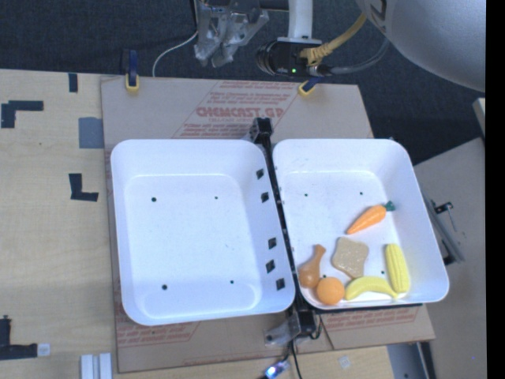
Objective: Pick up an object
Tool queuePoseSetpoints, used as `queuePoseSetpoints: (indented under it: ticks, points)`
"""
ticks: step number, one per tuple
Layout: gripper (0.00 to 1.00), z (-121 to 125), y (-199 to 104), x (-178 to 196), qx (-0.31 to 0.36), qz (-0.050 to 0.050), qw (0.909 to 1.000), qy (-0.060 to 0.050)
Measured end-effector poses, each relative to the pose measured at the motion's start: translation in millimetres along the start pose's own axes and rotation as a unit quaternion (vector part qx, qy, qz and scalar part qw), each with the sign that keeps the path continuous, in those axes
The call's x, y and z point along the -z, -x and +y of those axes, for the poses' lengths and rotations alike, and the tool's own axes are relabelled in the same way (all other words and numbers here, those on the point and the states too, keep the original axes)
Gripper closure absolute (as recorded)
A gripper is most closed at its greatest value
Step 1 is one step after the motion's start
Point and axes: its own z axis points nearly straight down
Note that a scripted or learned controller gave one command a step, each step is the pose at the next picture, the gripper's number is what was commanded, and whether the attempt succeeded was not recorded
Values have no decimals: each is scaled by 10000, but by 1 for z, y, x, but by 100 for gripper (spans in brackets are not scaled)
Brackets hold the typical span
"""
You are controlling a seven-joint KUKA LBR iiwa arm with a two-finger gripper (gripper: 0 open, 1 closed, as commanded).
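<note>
The right bin holds several toy foods in its near right corner. An orange carrot lies tilted. Below it sit a tan bread slice, a yellow corn cob, a yellow banana, an orange ball and a brown drumstick. My gripper hangs at the top of the view, beyond the far edge of the bins and well away from every object, with nothing seen in it.
The left bin stands beside the right one, with a black divider between them. Both rest on a cardboard sheet. Cables and a yellow clamp lie behind the bins.
</note>
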Motion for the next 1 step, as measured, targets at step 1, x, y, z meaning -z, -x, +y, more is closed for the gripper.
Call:
queuePoseSetpoints:
  ticks: [1]
  points:
    - [0, -2, 0, 1, 7, 5, 10000, -5]
